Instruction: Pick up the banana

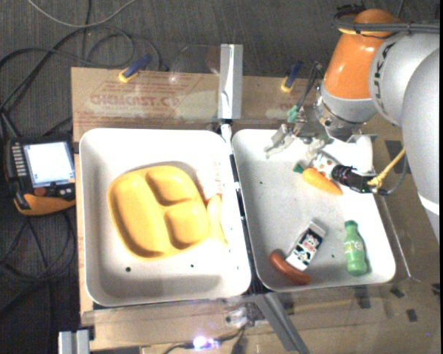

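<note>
Gripper (280, 140): over far edge of right bin, fingers spread apart, nothing between them.
Arm (369, 57): in from right, orange band above wrist, grey body at right edge.
Banana (215, 214): in left bin, pale yellow, wedged between plate and bin's right wall, mostly hidden by plate's edge; well apart from gripper.
Plate (159, 211): yellow, three compartments, middle of left bin.
Left bin (96, 271): white, shallow.
Right bin (260, 198): white, shallow, beside left one.
Carrot (321, 181): right bin, far right, near wrist.
Bottle (354, 248): green, right bin, near right corner.
Carton (306, 246): black and white, tilted, just left of bottle.
Sausage (289, 268): reddish, near edge, touching carton.
</note>
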`<move>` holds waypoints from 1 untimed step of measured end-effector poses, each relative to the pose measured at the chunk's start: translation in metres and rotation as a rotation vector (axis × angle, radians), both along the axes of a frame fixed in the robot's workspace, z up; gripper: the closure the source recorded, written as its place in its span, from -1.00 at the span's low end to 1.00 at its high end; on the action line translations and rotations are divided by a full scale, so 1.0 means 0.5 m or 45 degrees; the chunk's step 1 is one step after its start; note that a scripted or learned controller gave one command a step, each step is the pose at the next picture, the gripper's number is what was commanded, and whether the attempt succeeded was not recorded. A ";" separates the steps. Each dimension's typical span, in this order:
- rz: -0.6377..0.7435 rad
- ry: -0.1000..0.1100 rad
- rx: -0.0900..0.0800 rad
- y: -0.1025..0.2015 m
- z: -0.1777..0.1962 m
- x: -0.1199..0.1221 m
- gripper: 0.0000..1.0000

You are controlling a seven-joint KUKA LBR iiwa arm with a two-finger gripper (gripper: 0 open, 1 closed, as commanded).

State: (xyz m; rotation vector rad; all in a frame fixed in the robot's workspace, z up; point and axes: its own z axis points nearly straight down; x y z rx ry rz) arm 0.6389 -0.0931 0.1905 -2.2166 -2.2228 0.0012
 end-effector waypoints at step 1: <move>-0.127 0.003 0.000 0.103 -0.016 -0.172 -1.00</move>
